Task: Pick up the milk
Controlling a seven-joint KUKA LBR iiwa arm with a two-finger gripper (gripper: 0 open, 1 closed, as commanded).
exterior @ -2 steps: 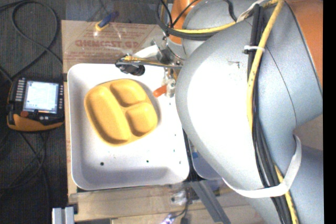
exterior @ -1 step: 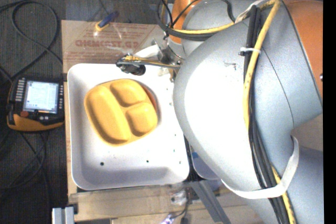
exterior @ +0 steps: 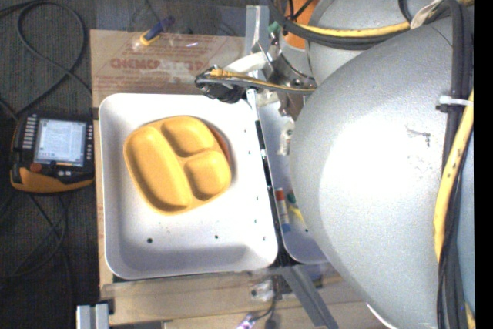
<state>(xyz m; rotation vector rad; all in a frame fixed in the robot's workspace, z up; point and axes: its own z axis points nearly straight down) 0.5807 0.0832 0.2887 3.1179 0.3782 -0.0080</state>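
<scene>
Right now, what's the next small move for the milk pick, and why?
Probably pull the grey arm up and back to the right first. Its body covers most of the right shallow white bin, so what lies there can't be judged. The left shallow white bin holds a yellow divided plastic tray, not a carton. Re-locate the target before descending.

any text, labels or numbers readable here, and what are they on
Red print on the cardboard sheet behind the left bin: too blurred to read; it looks mirrored or upside down.
Screen of the handheld pendant on the floor: shows lines of content, too small to read.
Yellow divided tray in the left bin: no text seen.
Grey arm: no legible marking.
</scene>
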